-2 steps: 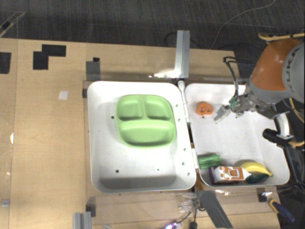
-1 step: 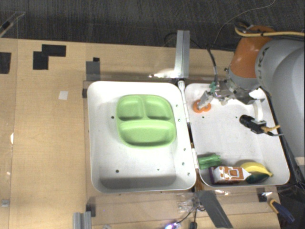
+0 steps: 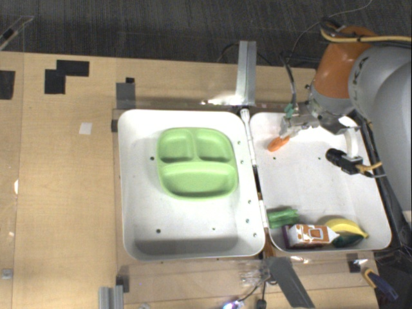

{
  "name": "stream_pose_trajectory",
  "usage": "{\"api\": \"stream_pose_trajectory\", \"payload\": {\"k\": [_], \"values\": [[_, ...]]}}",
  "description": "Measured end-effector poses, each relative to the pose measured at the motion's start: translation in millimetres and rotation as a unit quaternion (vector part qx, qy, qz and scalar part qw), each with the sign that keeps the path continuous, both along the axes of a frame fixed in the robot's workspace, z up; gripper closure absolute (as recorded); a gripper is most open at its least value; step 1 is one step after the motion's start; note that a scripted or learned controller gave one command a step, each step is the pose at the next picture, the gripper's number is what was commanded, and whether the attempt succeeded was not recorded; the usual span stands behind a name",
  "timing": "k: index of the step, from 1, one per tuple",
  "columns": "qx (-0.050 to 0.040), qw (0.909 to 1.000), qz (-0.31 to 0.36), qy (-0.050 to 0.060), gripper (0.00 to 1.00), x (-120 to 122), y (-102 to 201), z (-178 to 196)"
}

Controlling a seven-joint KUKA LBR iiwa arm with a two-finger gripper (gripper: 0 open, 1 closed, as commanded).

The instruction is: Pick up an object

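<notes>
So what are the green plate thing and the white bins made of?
The green divided tray looks like smooth moulded plastic: even colour, rounded compartments, a soft sheen. The two shallow white bins also look like plastic, matte with rounded corners, though painted metal is possible.

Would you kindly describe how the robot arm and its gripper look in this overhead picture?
The arm is bulky, rounded and light grey, with a glossy orange band above the wrist. Thin dark cables loop around the band and trail toward the bench's back edge. The gripper is small and metallic, with a greenish touch near its tip; finer detail is too small to make out.
</notes>
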State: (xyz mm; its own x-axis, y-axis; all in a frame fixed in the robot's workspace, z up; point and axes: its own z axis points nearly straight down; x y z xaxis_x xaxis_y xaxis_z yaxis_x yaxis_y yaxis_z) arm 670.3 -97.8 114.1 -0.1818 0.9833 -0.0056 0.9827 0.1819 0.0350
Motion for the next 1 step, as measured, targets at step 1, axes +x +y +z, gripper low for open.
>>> {"api": "stream_pose_trajectory", "payload": {"k": [1], "values": [[-0.0015, 0.9992, 0.038, 0.013, 1.0, 0.1, 53.1, 104.6]]}}
